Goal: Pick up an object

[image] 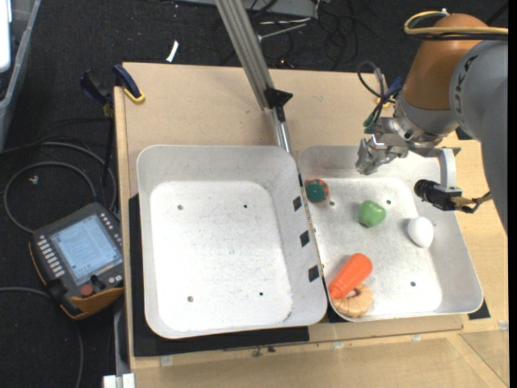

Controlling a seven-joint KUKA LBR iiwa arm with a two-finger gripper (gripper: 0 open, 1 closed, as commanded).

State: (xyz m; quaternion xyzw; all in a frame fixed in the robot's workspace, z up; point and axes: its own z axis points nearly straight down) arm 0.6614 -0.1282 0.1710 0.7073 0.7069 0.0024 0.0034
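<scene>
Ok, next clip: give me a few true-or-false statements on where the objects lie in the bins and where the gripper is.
1. The green object lies in the right bin. True.
2. The orange carrot-shaped object lies in the left bin. False: it lies in the right bin, near its front left corner, against a tan object.
3. The gripper hangs over the far part of the right bin. True.
4. The white egg-shaped object sits between the gripper's fingers. False: it lies on the bin floor, apart from the gripper.
5. A small green and red ball lies by the right bin's left wall. True.
</scene>
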